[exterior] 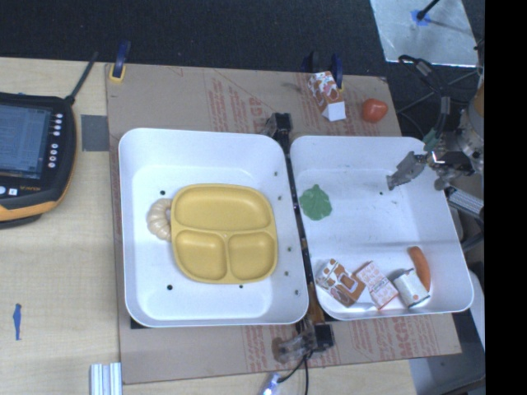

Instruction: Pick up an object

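**End effector at the right bin's far edge, objects well apart from it**

We saw the end effector [403,174] reaching in from the right, over the far right part of the right bin [362,156]. We could not tell how it was set, and we saw nothing in it.

The things to pick lay well away from it. A green lump [315,202] sat by the right bin's left wall, at about the same depth as the end effector but across the bin from it. The rest crowded the bin's near edge: a carrot [420,267] near the right wall, a white can [409,290] just beside it on the near side, and two printed packets [356,281] to the left of the can, touching one another.

In the left bin [140,151] we saw a yellow tray [223,232] with three compartments, and a pale shell-like piece [158,218] touching its left rim.

On the counter [49,303] beyond the bins stood a small carton [326,94] and, near it on the right, a red ball [374,109]. A pendant [29,156] with a screen lay at the far left.
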You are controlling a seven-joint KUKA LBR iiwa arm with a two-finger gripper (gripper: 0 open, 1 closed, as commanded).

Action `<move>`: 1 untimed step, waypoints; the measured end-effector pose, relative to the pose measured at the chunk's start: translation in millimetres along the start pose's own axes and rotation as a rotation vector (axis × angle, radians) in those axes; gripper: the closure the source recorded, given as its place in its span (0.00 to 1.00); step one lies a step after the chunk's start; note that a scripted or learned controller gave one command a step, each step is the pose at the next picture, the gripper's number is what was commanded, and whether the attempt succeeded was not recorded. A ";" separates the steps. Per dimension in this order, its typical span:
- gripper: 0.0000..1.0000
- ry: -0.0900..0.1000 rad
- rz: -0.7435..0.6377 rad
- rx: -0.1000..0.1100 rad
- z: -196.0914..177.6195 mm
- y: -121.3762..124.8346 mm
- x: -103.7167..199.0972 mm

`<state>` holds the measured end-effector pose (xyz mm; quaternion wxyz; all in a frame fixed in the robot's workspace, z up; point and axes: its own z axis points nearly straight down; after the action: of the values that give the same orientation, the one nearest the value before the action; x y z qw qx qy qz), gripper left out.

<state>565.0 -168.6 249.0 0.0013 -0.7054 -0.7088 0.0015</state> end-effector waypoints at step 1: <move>0.00 0.000 0.000 0.001 110.6 -40.2 -17.4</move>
<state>524.4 -186.2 138.6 0.0018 -0.7052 -0.7090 0.0019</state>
